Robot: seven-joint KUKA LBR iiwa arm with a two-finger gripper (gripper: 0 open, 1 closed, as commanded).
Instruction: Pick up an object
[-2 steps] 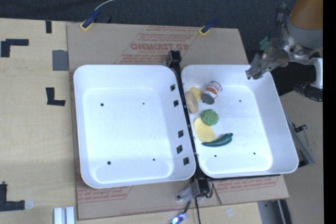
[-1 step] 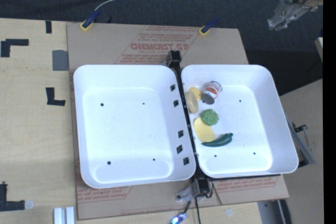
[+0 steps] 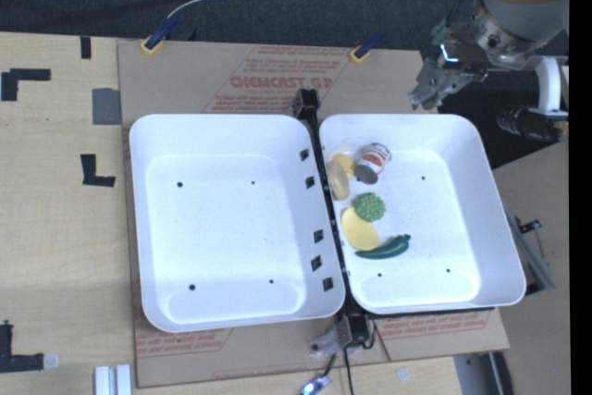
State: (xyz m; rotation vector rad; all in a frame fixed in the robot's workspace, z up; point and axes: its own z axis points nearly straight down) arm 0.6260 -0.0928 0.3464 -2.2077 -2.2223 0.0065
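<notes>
— Stage? 
— Approach, by the look of it: gripper [image 3: 433, 92] poised above the far rim of the right bin [image 3: 462, 199], touching nothing, holding nothing. 
— How far open? 
— Cannot tell. 
— Targets? 
— Clustered by the divider: can [image 3: 373, 162], green ball [image 3: 369, 206], yellow piece [image 3: 359, 230]. Next, probably: reach left, then descend.

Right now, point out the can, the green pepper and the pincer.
can [image 3: 373, 162]: camera view, on its side wall.
green pepper [image 3: 387, 247]: camera view, mid-body.
pincer [image 3: 431, 96]: camera view, between its fingertips, above the right bin's far rim.
</notes>
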